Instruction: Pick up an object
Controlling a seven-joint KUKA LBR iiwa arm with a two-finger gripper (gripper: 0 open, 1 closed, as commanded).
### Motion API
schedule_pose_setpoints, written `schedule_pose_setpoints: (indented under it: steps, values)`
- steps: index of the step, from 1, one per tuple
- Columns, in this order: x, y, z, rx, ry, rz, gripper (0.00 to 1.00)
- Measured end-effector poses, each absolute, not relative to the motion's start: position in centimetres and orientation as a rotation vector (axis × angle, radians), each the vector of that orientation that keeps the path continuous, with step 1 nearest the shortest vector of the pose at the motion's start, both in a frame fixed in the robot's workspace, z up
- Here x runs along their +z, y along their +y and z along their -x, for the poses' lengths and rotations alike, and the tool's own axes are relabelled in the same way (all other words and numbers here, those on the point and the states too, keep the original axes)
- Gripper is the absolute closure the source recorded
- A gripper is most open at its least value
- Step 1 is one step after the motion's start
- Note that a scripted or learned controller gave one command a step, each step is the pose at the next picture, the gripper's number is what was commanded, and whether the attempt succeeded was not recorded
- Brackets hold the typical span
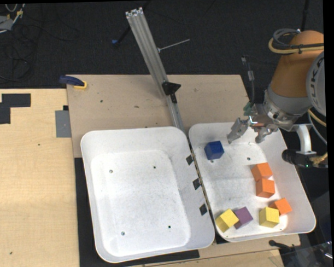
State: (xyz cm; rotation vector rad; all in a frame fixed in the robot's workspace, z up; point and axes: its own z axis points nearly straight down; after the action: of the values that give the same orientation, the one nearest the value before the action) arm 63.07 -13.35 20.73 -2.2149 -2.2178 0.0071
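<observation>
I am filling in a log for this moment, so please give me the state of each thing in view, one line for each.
end effector: open, holding nothing, above the right bin's far end
blue cube: loose in the right bin, near its far left
orange blocks: two, touching
yellow cube and purple cube: touching, near edge
yellow cube and orange cube: touching, near right corner

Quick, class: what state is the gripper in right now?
Gripper: open, holding nothing, above the right bin near the blue cube.
</observation>
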Motion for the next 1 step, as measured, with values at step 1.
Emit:
schedule_pose_setpoints:
  steps: [1]
  values:
    - [21.04,-13.36,-63.17,0.003,-2.222,2.217,0.0]
